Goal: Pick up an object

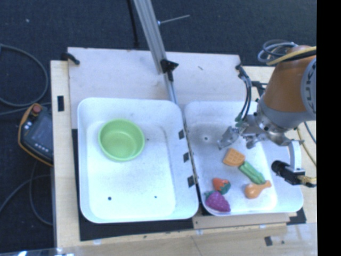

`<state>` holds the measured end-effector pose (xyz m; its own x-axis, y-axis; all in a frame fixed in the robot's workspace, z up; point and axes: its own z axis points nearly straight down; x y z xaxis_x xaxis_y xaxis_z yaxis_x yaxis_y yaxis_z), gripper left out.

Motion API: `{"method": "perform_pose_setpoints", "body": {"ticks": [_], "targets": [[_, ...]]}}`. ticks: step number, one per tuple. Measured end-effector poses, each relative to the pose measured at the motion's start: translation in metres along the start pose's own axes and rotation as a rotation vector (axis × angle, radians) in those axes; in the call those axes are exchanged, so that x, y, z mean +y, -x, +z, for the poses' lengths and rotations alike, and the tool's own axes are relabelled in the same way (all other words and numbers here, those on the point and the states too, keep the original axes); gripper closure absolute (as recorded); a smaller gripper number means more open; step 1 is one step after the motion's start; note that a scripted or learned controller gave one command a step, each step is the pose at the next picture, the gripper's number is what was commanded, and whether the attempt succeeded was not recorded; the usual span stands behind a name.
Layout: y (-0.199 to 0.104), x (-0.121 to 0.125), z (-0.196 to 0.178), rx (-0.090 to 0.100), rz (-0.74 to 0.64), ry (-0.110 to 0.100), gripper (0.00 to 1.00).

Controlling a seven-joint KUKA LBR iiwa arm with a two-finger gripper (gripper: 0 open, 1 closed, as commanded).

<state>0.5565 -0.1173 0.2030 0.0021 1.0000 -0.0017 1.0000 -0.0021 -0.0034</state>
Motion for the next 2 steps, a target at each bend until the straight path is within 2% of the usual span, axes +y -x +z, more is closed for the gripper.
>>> {"method": "perform_pose_setpoints", "body": {"ticks": [1,2], "targets": [[0.006,0.007,0.047,0.0,0.0,-0.001,0.0],[0.009,0.008,0.095,-0.004,0.0,0.01,0.0]]}}
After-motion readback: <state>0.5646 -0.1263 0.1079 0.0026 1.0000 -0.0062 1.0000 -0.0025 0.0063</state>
